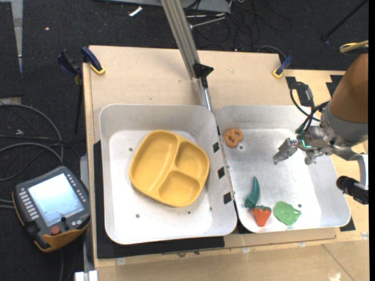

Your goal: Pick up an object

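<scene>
The gripper (291,150) hangs in the right part of the frame over the right bin (328,209); I cannot tell how it is set, and nothing is seen held in it. Probably it is only positioned for a reach. Below it lie a teal piece (253,192), a strawberry (262,215) and a green leaf (286,213); a pretzel (233,137) sits at the bin's upper left. The left bin (117,215) holds a yellow divided plate (170,167).

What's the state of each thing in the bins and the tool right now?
yellow divided plate: upright in the left bin, compartments bare.
pretzel: flat in the right bin, near the divider.
green pepper: lying flat, its lower end by the strawberry.
strawberry: lying at the front of the right bin.
green leaf: flat, right of the strawberry.
tool: over the right bin, holding nothing visible.
</scene>
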Motion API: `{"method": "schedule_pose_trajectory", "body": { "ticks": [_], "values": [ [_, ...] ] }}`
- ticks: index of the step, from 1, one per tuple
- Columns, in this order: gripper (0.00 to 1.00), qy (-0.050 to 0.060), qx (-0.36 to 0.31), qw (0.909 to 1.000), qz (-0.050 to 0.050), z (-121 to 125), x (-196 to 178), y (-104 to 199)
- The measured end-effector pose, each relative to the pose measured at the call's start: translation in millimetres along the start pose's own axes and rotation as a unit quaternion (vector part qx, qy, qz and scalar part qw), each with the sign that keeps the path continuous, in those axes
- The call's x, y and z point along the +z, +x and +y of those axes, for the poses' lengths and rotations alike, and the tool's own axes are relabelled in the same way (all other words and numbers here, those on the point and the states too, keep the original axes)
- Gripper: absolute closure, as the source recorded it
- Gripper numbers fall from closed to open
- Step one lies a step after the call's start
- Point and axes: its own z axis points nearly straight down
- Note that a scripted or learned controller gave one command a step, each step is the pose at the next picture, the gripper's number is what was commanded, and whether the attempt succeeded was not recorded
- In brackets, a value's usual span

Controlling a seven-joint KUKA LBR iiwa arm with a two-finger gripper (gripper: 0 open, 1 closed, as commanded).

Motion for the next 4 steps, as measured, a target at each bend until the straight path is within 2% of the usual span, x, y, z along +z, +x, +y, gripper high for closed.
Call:
{"method": "schedule_pose_trajectory", "body": {
  "ticks": [1, 2, 3, 4],
  "values": [
    [0.00, 0.002, 0.001, 1.0000, 0.000, 3, 47, -7],
    [0.00, 0.003, 0.000, 1.0000, 0.001, 5, 109, -1],
    [0.00, 0.000, 0.001, 1.0000, 0.000, 6, 117, 0],
    [1.00, -0.002, 0.000, 1.0000, -0.001, 6, 107, -1]
  ]
}}
